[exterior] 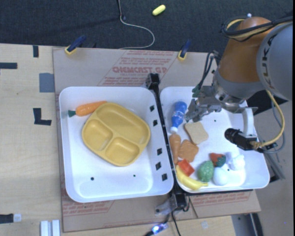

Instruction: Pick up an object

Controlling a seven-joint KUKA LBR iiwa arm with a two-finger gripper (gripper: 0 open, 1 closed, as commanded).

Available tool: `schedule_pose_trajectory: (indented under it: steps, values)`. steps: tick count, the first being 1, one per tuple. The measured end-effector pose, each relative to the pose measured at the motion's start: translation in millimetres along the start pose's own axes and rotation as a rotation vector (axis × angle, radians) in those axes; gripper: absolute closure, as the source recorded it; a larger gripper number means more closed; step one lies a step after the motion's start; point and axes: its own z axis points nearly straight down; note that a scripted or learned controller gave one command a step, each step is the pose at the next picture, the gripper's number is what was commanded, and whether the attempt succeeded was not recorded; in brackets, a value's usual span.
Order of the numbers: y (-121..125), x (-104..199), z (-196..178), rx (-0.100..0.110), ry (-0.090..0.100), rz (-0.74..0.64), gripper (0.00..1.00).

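White bins [69,146]; claw [200,111] over bread slice [196,132]

2 bins sit side by side on the worktop [19,132]. In the left bin [69,171] a divided tray [116,133] lies near the middle, with a carrot [88,108] touching its far-left edge. In the right bin [255,173], a bottle [177,114] lies along the left wall, a slice of bread [195,132] just right of it, and a banana [189,181] at the near-left corner. The pincer [200,109] hangs above the bin's far part, between bottle and bread.
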Motion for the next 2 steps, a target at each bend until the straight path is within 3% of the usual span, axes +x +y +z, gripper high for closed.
schedule_pose_trajectory:
  steps: [1,2]
  values:
    - [-40.4,33.1,23.7,0.003,0.000,0.001,1.00]
    - [-41.1,26.9,20.6,-0.001,-0.001,0.002,1.00]
